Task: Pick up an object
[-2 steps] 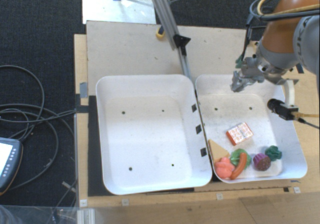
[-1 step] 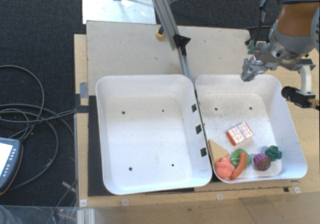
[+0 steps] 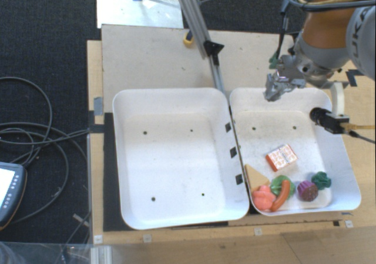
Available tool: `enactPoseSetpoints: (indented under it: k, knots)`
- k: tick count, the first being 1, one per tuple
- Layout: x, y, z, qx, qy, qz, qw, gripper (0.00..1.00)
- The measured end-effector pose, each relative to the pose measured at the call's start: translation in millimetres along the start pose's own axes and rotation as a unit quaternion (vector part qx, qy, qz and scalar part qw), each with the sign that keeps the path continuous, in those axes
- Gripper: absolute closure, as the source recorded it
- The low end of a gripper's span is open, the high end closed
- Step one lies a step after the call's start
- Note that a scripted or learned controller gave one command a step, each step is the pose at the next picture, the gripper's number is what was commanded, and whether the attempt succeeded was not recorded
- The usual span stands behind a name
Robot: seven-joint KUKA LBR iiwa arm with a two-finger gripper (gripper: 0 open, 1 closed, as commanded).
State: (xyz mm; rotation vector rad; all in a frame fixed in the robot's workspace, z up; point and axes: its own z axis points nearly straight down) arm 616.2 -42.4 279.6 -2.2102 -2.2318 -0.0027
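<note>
Overhead, the arm point(image 3: 338, 4) is seen reaching in from the right, with the jaws point(image 3: 275, 91) held above the far rim of the right bin point(image 3: 294, 117). Whether the jaws are open or closed cannot be told, and nothing is seen between them. The objects are gathered in the near part of that bin, well apart from the jaws: an orange-and-white block point(image 3: 281, 157), a tan wedge point(image 3: 254, 176), a pink-red piece point(image 3: 264, 197), an orange carrot-like piece point(image 3: 281, 194) over something green, a purple piece point(image 3: 307, 190) and a dark green piece point(image 3: 321, 180). The left bin point(image 3: 176, 157) is set just beside it on the table point(image 3: 147, 57).
</note>
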Motion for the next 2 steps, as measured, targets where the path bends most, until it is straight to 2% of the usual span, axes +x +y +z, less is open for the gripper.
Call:
enactPoseSetpoints:
  k: [1, 2]
  knots:
    - [52.8, -6.7, 0.4, 0.000, 0.000, 0.000, 1.0000, 1.00]
    - [108.4, -9.0, 23.2, 0.001, 0.001, 0.000, 1.0000, 1.00]
